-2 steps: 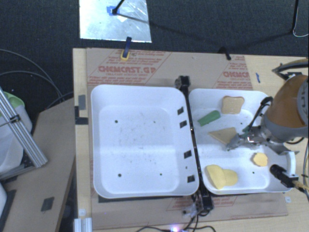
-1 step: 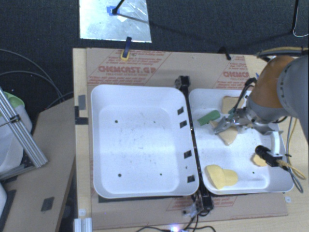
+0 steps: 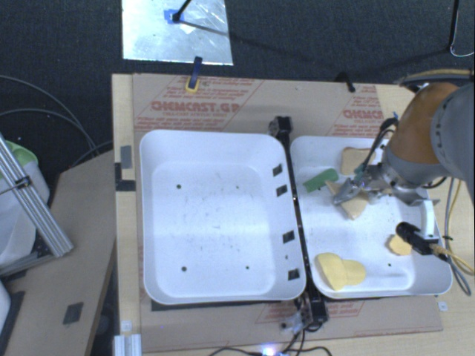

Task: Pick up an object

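Observation:
My gripper [image 3: 349,191] is down in the right bin [image 3: 371,280], near its upper middle. A tan wedge-shaped piece [image 3: 355,207] lies right under the fingertips, touching or nearly so. Just left of the gripper lies a green block [image 3: 320,179]. A beige flat piece [image 3: 356,159] sits behind the gripper by the bin's far wall. A pale yellow rounded object [image 3: 340,271] rests near the front wall. A small yellow-orange piece [image 3: 399,245] lies at the right, partly under a black part of the arm.
The left bin [image 3: 215,213] stands beside the right one, parted by a black divider with clips [image 3: 291,213]. The grey arm with its orange band [image 3: 427,136] overhangs the right bin's far right corner. Cables hang at the right edge.

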`<state>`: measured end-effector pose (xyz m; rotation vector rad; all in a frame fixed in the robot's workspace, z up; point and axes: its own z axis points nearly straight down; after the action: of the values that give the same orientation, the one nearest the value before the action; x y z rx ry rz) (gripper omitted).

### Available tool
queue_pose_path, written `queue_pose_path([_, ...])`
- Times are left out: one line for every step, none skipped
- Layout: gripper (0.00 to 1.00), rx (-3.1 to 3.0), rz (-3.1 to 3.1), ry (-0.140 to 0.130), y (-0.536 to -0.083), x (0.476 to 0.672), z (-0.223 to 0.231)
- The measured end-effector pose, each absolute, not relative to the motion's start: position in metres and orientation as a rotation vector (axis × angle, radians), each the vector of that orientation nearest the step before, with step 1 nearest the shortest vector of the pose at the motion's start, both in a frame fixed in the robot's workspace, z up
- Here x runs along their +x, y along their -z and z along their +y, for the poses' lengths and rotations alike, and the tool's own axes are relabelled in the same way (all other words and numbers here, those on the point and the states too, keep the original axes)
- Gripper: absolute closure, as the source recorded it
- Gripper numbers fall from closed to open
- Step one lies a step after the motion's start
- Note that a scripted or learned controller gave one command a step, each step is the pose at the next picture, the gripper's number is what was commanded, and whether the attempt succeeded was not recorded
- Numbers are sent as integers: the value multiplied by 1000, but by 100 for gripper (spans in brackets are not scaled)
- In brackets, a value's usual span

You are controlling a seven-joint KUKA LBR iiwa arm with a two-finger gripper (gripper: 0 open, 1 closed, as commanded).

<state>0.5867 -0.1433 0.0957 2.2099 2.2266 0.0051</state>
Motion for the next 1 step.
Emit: queue_pose_path([100, 2209, 2231, -5, -86, 621, -82])
